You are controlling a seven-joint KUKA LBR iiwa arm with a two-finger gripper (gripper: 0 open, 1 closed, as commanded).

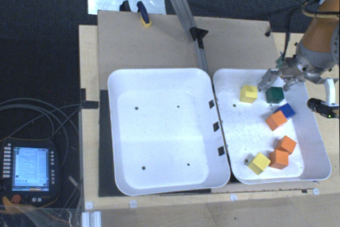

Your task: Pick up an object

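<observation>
My tool hangs over the far part of the right bin, at about one o'clock from that bin's middle. Its fingers stand spread apart, released, with nothing between them. One finger points down toward the left, near the yellow cube; the other sits over the far edge of the green cube. Whether it touches the green cube I cannot tell.

The blocks all lie in the right bin. The yellow cube rests at about eleven o'clock from the bin's middle, just beside the green cube on its right. Toward four o'clock from the green cube, a blue cube sits touching an orange cube. Nearer the front, at about five o'clock in the bin, two more orange blocks sit together, one against the other, and a second yellow block lies just to their left.

The left bin lies alongside, its white floor showing a few dark dots. Both bins sit on my worktop. Off the worktop at eight o'clock a control pendant with a lit screen rests among cables.
</observation>
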